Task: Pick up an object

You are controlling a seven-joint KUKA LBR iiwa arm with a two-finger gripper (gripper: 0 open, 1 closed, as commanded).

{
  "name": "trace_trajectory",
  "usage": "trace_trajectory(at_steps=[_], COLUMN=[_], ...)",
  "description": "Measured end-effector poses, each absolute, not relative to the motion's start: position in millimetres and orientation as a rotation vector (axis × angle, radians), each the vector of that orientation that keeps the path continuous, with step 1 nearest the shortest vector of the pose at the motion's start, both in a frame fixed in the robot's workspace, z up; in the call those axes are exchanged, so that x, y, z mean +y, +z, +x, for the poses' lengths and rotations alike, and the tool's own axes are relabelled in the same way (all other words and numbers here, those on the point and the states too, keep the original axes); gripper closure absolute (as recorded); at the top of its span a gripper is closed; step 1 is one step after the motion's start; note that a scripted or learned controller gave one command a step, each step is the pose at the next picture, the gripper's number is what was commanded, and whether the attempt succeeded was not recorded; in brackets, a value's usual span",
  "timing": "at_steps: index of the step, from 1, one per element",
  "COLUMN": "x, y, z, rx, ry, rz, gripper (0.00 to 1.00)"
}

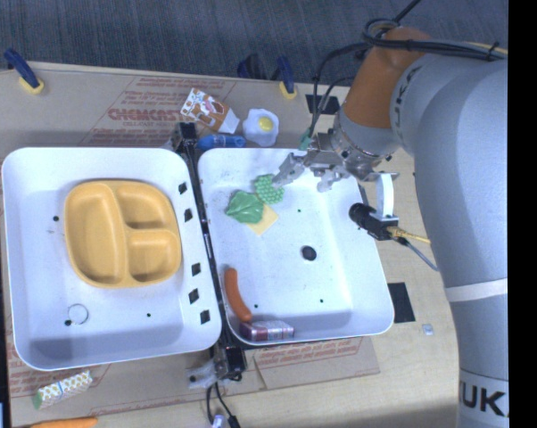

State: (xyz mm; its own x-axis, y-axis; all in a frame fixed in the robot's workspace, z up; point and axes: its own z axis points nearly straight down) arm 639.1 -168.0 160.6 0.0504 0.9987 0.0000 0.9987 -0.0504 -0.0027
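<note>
gripper [300, 169] above the right bin's [362, 303] far edge, holding nothing.
near to far: a can [268, 331] and a carrot [237, 294] lie in that bin's near-left corner; green cloth [246, 206] on a yellow pad [264, 219] sits near the far edge, just beside the slightly parted fingers; a yellow tray [121, 232] sits in the left bin [28, 328].
</note>
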Motion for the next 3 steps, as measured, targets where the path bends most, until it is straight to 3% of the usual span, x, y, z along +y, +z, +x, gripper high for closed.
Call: trace_trajectory(at_steps=[1,2,3], x=[-118,-118,-122], y=[90,101,188], z=[655.8,656.2,647.5], rx=[-2.135,-2.140,-1.767], ry=[0.005,0.008,0.003], rz=[-2.297,-2.291,-2.595], gripper=[0.00,1.00,1.00])
